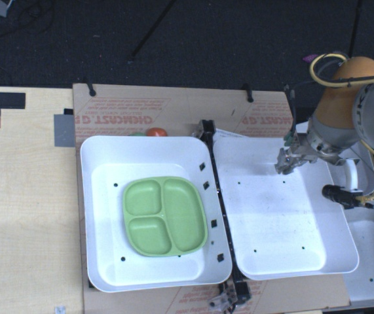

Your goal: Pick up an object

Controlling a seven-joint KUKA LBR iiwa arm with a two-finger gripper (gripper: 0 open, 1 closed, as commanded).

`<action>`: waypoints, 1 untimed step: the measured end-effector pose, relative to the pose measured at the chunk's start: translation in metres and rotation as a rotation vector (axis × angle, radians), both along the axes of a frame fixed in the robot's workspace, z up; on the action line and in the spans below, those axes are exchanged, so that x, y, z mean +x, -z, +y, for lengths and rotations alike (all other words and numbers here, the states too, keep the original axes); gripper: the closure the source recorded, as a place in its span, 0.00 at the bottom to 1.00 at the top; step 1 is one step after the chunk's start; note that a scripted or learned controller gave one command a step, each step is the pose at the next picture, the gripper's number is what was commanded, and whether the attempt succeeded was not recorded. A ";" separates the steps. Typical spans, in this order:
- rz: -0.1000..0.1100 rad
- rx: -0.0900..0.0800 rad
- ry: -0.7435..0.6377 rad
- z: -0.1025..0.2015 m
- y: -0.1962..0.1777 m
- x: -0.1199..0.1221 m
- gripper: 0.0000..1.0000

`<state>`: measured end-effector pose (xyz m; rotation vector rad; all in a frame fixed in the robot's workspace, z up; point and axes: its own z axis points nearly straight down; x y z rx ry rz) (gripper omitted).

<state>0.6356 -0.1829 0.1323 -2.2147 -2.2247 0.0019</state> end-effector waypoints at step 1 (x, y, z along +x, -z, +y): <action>-0.004 -0.001 0.004 -0.001 -0.042 0.001 1.00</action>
